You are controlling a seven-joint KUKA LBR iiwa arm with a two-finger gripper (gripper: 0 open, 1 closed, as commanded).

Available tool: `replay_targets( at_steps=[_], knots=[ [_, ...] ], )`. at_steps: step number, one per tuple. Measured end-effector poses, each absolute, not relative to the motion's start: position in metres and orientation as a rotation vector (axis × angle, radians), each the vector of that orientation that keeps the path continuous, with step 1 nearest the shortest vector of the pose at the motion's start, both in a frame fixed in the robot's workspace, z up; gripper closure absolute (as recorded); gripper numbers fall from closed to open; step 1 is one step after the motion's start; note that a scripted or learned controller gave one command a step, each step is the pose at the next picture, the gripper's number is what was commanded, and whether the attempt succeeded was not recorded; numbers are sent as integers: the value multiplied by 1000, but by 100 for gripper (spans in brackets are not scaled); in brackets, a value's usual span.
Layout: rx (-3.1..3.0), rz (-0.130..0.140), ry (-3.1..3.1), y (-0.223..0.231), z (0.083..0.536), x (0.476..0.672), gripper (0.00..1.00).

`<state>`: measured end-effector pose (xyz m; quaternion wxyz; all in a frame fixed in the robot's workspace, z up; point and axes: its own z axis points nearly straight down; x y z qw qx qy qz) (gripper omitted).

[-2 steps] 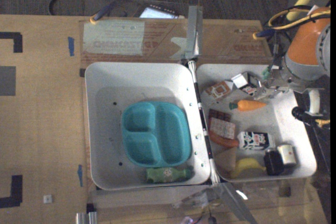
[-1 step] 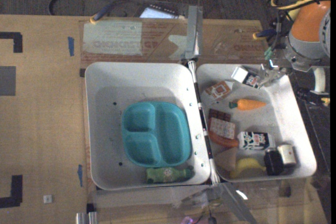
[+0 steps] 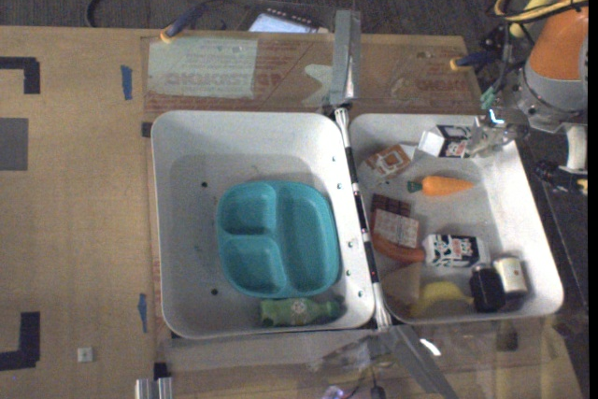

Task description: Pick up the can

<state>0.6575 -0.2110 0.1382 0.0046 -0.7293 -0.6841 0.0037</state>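
Camera view: the gripper (image 3: 488, 137) hung over the right bin's (image 3: 551, 280) far corner; you could not tell its state. The can (image 3: 498, 283) lay on its side at the near right corner, well apart. Risk, as you'd judge: it rolls, or the banana (image 3: 439, 296) and milk carton (image 3: 455, 249) beside it crowd the approach.

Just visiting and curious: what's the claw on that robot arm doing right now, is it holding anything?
End effector: over the far right corner of the right bin, beside a small carton. Open or closed cannot be told; nothing visibly held.
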Motion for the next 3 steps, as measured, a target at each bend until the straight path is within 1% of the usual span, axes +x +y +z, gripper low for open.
replay_targets(
  at_steps=[1,2,3],
  knots=[
    [-2314,5,-2118,-205,104,636,100],
    [-2310,0,-2119,-202,104,637,0],
    [-2323,2,-2108,-193,85,634,0]
  ],
)
